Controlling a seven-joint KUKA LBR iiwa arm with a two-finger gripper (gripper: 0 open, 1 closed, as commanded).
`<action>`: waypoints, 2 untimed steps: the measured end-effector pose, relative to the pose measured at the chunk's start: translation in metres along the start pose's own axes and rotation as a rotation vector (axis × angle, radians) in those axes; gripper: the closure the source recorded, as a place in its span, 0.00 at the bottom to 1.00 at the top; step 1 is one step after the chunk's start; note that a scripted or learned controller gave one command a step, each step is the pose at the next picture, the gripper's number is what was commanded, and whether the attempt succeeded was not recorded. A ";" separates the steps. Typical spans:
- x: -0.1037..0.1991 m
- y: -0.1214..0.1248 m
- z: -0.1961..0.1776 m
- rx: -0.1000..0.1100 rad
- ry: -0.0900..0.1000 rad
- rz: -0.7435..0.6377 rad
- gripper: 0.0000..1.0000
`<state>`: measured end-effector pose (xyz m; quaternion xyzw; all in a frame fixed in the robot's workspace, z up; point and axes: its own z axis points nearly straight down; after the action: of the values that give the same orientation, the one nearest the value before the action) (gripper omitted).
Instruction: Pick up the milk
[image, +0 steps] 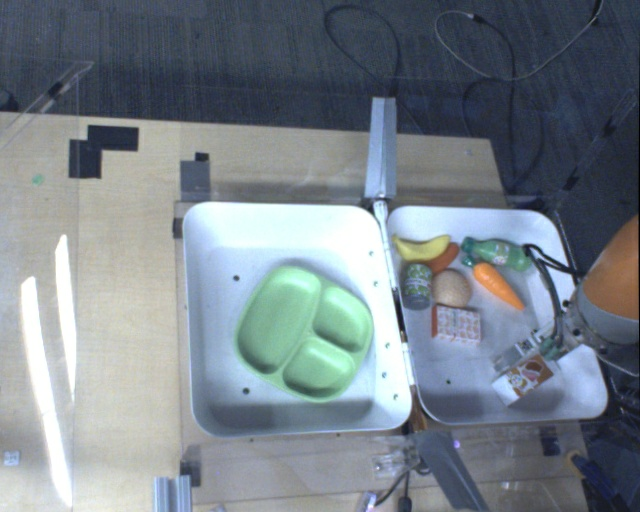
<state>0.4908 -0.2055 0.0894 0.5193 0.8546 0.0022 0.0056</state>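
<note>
The milk (522, 380) is a small white carton with a brown label, lying tilted on the floor of the right bin (470, 398) near its front right corner. My gripper (535, 350) hangs directly over the carton's upper right end, very close to it or touching it. The grey arm with its orange band (612, 275) comes in from the right edge. Whether the carton is gripped cannot be made out.
Also in the right bin are a banana (420, 246), a green bottle (497, 253), a carrot (498, 285), a small can (417, 285), a round beige item (452, 288) and a red-and-white box (455, 323). The left bin (215, 300) holds a green divided plate (305, 331).
</note>
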 end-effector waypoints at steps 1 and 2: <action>-0.001 0.004 -0.012 -0.006 -0.003 -0.004 1.00; -0.001 0.003 -0.012 -0.006 -0.003 -0.004 0.00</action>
<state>0.4940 -0.2045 0.1015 0.5177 0.8555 0.0041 0.0084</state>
